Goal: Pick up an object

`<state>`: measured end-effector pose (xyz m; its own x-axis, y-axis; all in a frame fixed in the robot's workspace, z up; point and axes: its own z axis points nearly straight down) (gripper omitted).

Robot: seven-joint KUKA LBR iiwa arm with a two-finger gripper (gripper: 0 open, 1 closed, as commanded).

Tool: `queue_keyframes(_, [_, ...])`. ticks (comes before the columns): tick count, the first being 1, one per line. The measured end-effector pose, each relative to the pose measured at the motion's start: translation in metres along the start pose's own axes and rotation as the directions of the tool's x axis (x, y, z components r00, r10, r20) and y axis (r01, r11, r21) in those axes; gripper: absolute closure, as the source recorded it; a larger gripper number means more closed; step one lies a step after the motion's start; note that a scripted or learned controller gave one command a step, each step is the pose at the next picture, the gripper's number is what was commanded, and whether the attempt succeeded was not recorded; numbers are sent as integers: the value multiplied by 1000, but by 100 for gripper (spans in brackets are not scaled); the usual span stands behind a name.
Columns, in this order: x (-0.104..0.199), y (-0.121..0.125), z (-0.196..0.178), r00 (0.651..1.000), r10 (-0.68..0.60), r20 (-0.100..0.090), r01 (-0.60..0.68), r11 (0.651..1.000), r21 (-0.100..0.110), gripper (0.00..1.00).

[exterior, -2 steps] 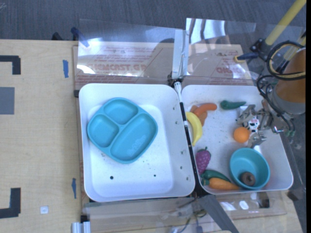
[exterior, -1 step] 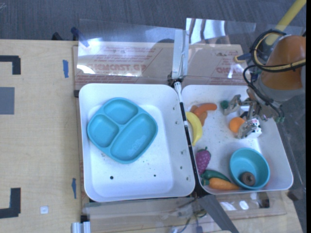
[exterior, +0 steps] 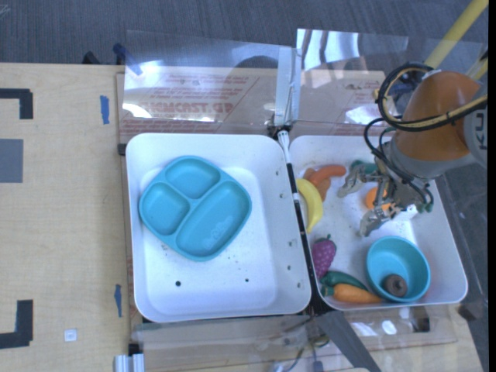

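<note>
Hovering over the right bin [exterior: 453,262], the gripper [exterior: 385,202] is hanging with its fingers spread wide and holding nothing — I'm seeing a small orange piece [exterior: 373,198] right beneath it, just above the blue bowl [exterior: 397,266]. White floor around the bowl is leaving room — the banana [exterior: 311,201] is lying well left.

The grey arm [exterior: 434,126] reaches in from the right, its orange band uppermost, wrist pointing straight down. The pincer [exterior: 380,204] hangs low, metal fingers [exterior: 370,222] spread apart, nothing visible between them.
</note>
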<state>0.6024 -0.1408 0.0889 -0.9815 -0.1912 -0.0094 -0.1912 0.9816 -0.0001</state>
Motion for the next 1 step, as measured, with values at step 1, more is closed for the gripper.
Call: queue_keyframes(1, [22,-22,0,999,-55,4,55,999,4,0])
